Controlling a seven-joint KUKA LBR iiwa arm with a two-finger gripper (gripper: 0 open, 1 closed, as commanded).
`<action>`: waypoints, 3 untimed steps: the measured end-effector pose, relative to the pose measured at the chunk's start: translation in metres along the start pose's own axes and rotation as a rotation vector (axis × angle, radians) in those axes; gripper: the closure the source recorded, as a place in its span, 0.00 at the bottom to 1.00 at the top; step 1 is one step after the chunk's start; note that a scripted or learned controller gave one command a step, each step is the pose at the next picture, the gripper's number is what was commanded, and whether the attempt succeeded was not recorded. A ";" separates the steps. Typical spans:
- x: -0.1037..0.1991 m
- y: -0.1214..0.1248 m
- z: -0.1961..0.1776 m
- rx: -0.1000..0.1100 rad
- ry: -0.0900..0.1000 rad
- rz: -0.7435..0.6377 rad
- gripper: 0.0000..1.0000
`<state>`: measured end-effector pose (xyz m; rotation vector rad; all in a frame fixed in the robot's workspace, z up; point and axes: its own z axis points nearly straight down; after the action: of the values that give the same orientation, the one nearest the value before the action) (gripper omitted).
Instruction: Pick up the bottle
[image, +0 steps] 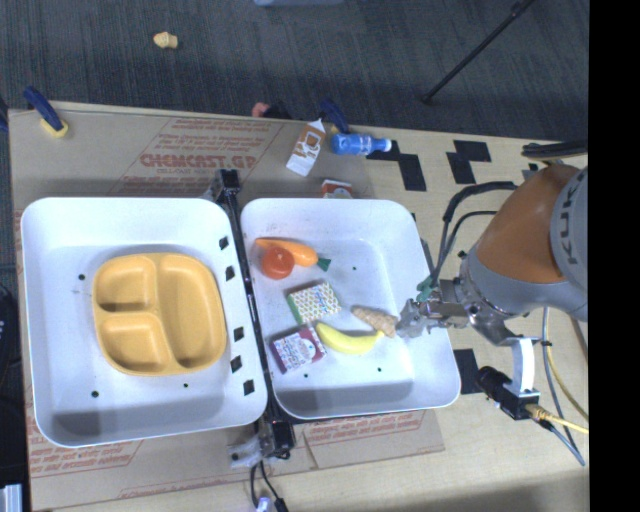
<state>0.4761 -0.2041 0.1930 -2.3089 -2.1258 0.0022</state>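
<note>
We take the right bin (300, 215) as our landmark. The left bin (60, 230) sits against its left wall and holds a yellow divided plate (160, 310), kept clear of the working side. The arm (530, 250) reaches over the landmark's right rim, low, as if set for a grab inside. Its gripper (415, 318) hangs just inside that rim, near the tan piece (375, 319); we cannot tell its state. Within the bin lie a banana (348, 340), a carrot (297, 250), a tomato (277, 262) and two small packets (313, 300) (295, 349). The bottle (352, 145), blue, lies on its side beyond the bin's far rim, well apart from the gripper, so we judge the pickup not yet begun.
</note>
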 end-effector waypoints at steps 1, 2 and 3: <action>0.002 0.000 -0.007 -0.002 -0.001 -0.182 1.00; 0.046 -0.004 -0.006 0.001 0.001 -0.306 1.00; 0.051 -0.004 -0.021 0.000 0.000 0.277 1.00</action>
<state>0.4764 -0.1526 0.2140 -2.5806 -1.7872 0.0023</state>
